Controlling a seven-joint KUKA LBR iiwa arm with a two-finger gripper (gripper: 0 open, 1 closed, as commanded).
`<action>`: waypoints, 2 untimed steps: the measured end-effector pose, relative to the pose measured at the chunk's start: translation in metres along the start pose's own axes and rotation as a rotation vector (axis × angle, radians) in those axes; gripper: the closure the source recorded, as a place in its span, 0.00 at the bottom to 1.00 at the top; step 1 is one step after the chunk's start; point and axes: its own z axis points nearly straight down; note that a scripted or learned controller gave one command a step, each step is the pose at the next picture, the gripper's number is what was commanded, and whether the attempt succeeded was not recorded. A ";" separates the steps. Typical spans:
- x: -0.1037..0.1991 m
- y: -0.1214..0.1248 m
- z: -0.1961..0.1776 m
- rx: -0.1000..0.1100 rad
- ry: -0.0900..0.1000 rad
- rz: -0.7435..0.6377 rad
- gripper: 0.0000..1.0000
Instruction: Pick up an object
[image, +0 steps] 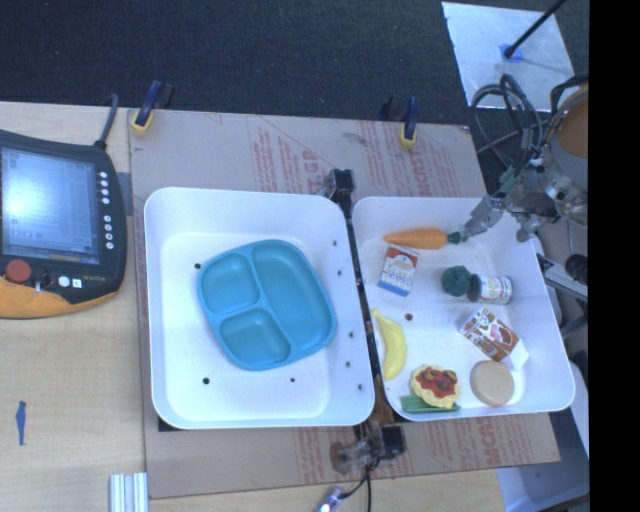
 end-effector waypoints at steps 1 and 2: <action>-0.019 -0.013 0.134 0.001 -0.001 0.000 0.00; -0.021 -0.013 0.123 0.001 -0.002 -0.002 1.00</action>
